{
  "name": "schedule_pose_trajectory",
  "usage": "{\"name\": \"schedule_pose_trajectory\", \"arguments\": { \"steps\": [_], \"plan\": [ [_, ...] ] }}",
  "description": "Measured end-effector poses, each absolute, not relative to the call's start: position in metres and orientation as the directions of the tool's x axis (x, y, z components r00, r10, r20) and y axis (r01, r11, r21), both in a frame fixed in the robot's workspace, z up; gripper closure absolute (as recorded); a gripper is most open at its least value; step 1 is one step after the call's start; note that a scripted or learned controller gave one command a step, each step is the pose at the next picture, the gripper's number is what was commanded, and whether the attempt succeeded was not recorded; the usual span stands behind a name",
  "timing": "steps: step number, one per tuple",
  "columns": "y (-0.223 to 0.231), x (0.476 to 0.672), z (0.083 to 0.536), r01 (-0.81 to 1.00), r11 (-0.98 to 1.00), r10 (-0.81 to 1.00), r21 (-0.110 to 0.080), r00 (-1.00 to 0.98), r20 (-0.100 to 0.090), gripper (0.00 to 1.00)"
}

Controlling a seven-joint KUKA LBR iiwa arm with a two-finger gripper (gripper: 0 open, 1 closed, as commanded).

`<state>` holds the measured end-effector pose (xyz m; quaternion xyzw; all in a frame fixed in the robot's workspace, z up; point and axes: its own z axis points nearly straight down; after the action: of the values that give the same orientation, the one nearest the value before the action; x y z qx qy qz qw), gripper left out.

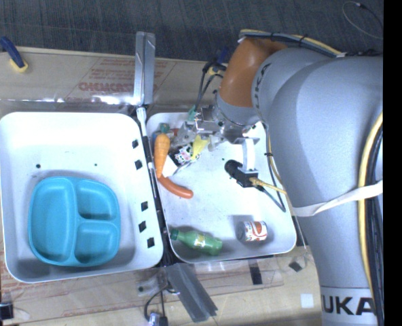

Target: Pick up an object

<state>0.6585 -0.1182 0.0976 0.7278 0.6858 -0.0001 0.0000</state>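
The jaws (199,129) hang low over the far end of the right bin (218,250), among small clutter just right of the carrot (161,152); I cannot tell their opening. Nearer lie a sausage (176,189), green bottle (197,241) and can (252,231).

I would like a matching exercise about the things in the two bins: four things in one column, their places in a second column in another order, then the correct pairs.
Things:
1. blue divided plate
2. carrot
3. green bottle
4. can

Places:
A. right bin, near right corner
B. left bin
C. right bin, near edge, left part
D. right bin, by its left wall

Pairs: 1-B, 2-D, 3-C, 4-A
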Motion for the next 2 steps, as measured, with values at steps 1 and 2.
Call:
{"name": "schedule_pose_trajectory", "arguments": {
  "steps": [1,2],
  "plan": [
    [-0.118,0.659,0.109,0.998,-0.056,0.998,0.002,0.056,-0.002,1.0],
    [-0.063,0.657,0.193,0.998,-0.07,0.998,-0.001,0.07,0.001,1.0]
  ]
}}
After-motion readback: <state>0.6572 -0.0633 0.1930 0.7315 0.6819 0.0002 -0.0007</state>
